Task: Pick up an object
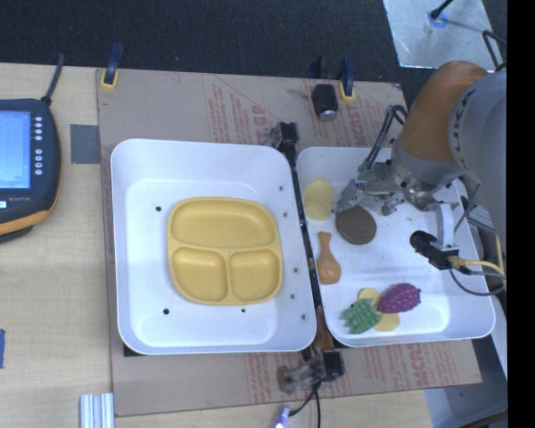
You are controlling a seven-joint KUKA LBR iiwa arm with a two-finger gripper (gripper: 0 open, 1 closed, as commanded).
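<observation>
Two shallow white bins sit side by side on a cardboard sheet. The left bin (134, 239) holds a yellow divided tray (225, 249) near its centre, with bare white floor on all four sides of the tray. The right bin (468, 324) holds a pale yellow round piece (318, 199) against its left wall, a brown disc (356, 226) just right of it, an orange drumstick-shaped toy (326, 259) beside the left wall, and, near the near edge, a green toy (361, 315) touching purple toy grapes (399, 298). The arm (446, 119) enters from the right over the far part of the right bin. The gripper (367, 196) hangs just above the far edge of the brown disc; whether its fingers are apart or together cannot be told. Open bin floor remains between the disc and the grapes. A handheld control pendant (13, 168) lies on the bench at far left.
</observation>
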